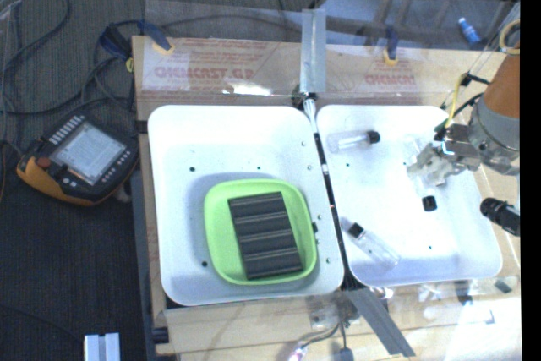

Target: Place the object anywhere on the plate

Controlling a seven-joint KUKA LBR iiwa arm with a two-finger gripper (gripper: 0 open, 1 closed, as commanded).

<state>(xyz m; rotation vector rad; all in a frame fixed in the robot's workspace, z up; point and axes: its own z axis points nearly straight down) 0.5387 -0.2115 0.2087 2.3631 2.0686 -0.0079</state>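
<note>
A green square plate [216, 216] lies in the left bin [177, 182], toward its front. On the plate rests a dark grey ridged block [266, 234], covering most of its middle. My gripper [433, 165] hangs over the right bin [397, 182], near its right side, far from the plate. A small black piece [429, 202] lies on the bin floor just in front of the gripper.
In the right bin, a clear vial with a black cap [352, 139] lies at the back and another clear vial [370, 240] lies at the front left. A metal divider [313, 55] stands behind the bins. A teach pendant [80, 156] sits on the floor to the left.
</note>
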